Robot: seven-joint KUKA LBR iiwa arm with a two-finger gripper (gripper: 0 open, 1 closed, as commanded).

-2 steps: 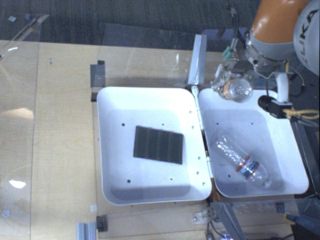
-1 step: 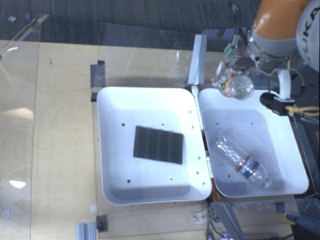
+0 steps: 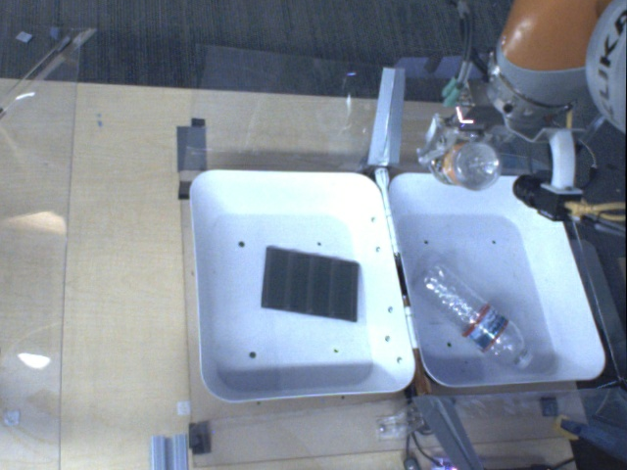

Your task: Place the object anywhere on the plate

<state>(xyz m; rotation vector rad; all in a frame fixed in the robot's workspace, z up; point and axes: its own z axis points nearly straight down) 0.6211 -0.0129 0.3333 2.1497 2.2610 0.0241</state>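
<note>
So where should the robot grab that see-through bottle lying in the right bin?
Best guess: the bottle lies flat in the right bin, slanting from upper left to lower right. Come straight down from above and pinch across its round middle, just up-left of the blue label, fingers square to its length. It's clear plastic and may slip.

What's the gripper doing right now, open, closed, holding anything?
Gripper: high over the right bin's back edge, with a clear plastic bottle at its tip; a firm grasp cannot be told.
</note>
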